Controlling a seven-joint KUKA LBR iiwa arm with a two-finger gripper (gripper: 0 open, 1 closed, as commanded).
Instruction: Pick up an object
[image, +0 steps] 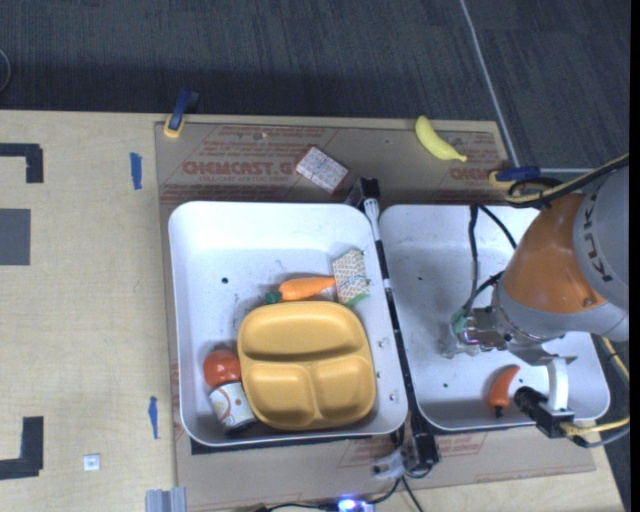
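Observation:
My gripper (466, 337) hangs low over the middle of the right bin (430, 260), under the grey wrist with the orange band. A small orange-red object (500, 386) lies on that bin's floor near the front, just right of and below the gripper and apart from it. In the left bin (200, 250) a yellow divided tray (305, 362) covers most of the floor. A carrot (305, 289) and a patterned packet (349, 275) lie behind it. A red ball-like thing (220, 366) and a small white-and-orange can (231, 403) sit at its left.
Behind the bins, on the brown cardboard, lie a yellow banana (439, 140) and a small patterned box (321, 168). Blue clamps (180, 110) hold the cardboard's back corners. A black ridge (385, 300) divides the two bins.

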